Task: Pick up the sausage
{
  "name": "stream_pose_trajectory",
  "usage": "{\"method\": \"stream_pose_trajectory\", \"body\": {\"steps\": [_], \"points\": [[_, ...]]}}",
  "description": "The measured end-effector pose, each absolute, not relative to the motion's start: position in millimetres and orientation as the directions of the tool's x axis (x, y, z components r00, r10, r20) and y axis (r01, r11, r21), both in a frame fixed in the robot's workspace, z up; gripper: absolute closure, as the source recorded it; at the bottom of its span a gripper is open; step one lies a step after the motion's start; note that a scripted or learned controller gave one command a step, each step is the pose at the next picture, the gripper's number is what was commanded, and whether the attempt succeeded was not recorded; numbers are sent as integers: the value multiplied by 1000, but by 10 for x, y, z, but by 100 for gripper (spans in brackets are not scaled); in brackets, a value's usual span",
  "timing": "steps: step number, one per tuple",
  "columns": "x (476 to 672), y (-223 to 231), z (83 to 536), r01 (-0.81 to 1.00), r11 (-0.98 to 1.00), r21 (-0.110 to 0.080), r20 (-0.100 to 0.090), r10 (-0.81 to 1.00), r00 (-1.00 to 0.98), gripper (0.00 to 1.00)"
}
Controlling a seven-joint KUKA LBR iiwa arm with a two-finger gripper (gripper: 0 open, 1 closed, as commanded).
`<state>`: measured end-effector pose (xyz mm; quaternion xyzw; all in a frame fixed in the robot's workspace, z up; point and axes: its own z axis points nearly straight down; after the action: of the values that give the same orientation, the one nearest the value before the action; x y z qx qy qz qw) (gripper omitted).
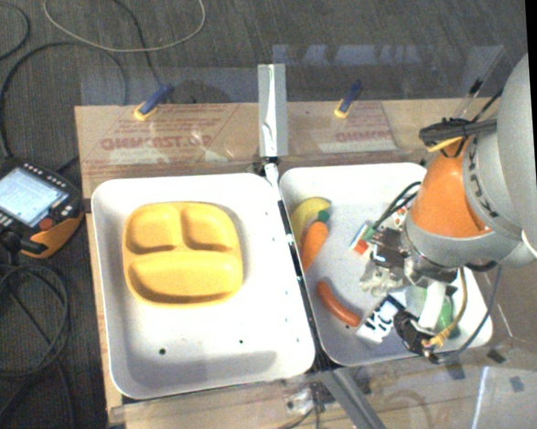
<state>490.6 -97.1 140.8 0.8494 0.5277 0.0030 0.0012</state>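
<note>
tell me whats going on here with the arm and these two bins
The grey arm reaches over the right bin, with its gripper low inside it, just to the right of the sausage. The sausage lies on the bin floor and is not picked up yet. A carrot and a banana sit by that bin's left wall. The left bin holds a yellow divided tray.

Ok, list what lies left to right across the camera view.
Grey handheld control pendant with screen → yellow divided plastic tray → red-brown sausage → orange band of the grey arm.
</note>
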Motion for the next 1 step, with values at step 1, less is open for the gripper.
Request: {"method": "stream_pose_trajectory", "body": {"steps": [1], "points": [[4904,-969,1486,897,-442,2,2,897,442,100]]}}
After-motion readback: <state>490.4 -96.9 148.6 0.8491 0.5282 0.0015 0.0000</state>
